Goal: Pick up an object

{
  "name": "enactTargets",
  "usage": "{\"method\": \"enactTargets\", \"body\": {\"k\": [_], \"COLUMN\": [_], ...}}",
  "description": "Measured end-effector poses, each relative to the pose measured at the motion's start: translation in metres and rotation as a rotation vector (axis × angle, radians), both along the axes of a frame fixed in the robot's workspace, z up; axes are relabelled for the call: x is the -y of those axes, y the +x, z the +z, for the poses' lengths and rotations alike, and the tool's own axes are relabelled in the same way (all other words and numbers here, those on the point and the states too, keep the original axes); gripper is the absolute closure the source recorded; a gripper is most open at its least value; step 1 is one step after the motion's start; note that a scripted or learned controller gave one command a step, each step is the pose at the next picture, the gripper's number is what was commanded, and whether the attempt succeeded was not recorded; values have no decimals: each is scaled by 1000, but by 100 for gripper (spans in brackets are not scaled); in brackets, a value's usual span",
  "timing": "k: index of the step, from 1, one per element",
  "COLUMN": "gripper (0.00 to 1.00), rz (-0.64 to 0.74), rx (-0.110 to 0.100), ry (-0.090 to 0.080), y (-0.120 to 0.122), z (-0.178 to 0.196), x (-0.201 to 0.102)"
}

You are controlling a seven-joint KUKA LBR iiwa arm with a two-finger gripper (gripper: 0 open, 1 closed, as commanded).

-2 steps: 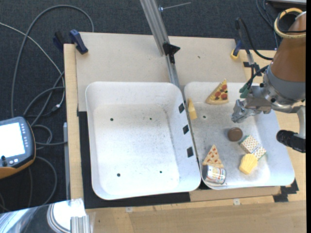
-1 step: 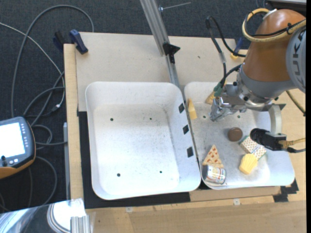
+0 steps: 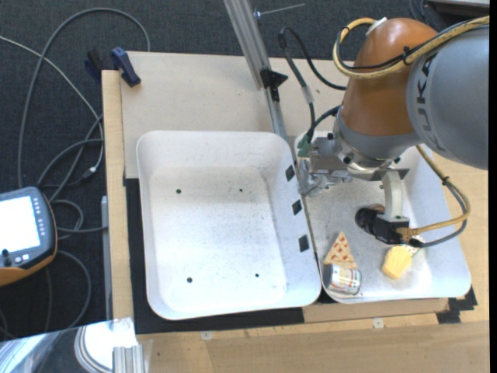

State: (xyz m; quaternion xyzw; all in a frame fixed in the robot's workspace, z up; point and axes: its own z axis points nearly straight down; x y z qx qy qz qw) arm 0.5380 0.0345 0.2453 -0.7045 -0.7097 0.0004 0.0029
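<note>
Near the front of the right bin (image 3: 443, 274) lie three things: a triangular pizza-slice toy (image 3: 339, 249), a small tin can (image 3: 342, 280) on its side just in front of it, and a yellow block (image 3: 397, 263) to their right. My gripper (image 3: 313, 174) hangs under the grey and orange arm, low over the right bin's left wall, above and behind the pizza slice. I see nothing held in it. The arm's bulk hides the back part of the right bin.
The left bin (image 3: 210, 224) sits beside the right one, and they share a wall. An aluminium pole (image 3: 247, 37) slants up from the bench behind the bins. A blue clamp (image 3: 125, 65) grips the bench's back left corner. A control pendant (image 3: 23, 230) and cables lie on the floor at left.
</note>
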Motion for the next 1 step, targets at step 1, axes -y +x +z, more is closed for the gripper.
{"method": "enactTargets", "body": {"k": [1], "gripper": [100], "rz": [0], "rx": [-1], "ry": [-1], "y": [3], "z": [-16], "x": [-57]}}
